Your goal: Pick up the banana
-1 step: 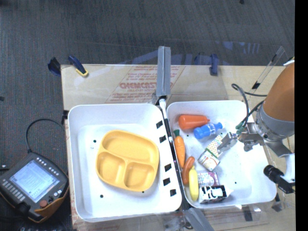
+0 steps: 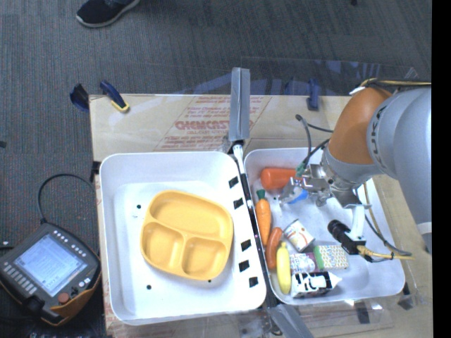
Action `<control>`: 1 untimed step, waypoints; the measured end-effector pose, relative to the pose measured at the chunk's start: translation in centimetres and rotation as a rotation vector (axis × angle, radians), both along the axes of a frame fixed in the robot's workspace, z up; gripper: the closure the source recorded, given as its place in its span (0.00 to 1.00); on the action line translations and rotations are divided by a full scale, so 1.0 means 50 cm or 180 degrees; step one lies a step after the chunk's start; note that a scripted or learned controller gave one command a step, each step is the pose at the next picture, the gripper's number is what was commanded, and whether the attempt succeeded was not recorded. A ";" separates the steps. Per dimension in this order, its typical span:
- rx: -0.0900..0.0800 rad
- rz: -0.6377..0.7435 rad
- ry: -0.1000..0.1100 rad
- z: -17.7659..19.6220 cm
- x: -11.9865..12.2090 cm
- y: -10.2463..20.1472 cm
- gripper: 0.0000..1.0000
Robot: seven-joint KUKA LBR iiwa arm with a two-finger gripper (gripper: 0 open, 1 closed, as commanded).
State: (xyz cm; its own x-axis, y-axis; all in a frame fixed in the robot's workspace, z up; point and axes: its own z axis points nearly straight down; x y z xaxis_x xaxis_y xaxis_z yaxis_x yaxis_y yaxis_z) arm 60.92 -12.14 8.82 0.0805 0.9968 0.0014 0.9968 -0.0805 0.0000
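The banana (image 2: 283,267) is small and yellow and lies lengthwise near the front left corner of the right bin (image 2: 386,273). It sits between a reddish-orange vegetable (image 2: 273,246) on its left and small cartons on its right. My gripper (image 2: 300,188) hangs over the back half of the same bin, well behind the banana and beside an orange-red item (image 2: 278,177). The grey arm with its orange band (image 2: 356,129) reaches in from the right. Nothing of the banana is touched.
In the right bin there are also a carrot (image 2: 263,217), a small white cup (image 2: 298,235), a green and pink box (image 2: 330,257) and a black and white carton (image 2: 312,282). A yellow divided plate (image 2: 187,236) lies in the left bin (image 2: 116,189). A divider bar (image 2: 239,115) stands between the bins.
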 end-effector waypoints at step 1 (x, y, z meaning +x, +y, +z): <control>0.0002 0.0249 0.0005 -0.002 -0.184 -0.018 0.00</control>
State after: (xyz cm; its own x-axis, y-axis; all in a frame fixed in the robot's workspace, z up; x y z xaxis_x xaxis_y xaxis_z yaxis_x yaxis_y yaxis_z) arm 51.72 -13.06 8.70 0.0024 1.0000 0.0018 1.0000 -0.0024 -0.0017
